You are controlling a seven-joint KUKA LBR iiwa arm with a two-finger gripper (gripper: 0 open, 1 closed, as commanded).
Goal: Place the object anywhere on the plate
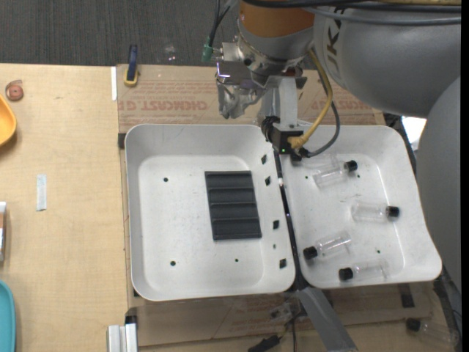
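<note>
Claw (236, 103), perhaps empty, beyond black plate (233, 204)

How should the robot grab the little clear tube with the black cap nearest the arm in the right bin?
Grip the clear tube across the middle of its body, coming straight down from above. It lies flat on the right bin floor, slightly slanted, so the fingers should straddle its narrow width, probably clear of the black cap.

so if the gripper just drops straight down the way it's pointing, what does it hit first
Most likely the back rim of the left bin, or the cardboard just behind it. The gripper hangs near that edge, and depth is hard to judge from this slanted view.
</note>
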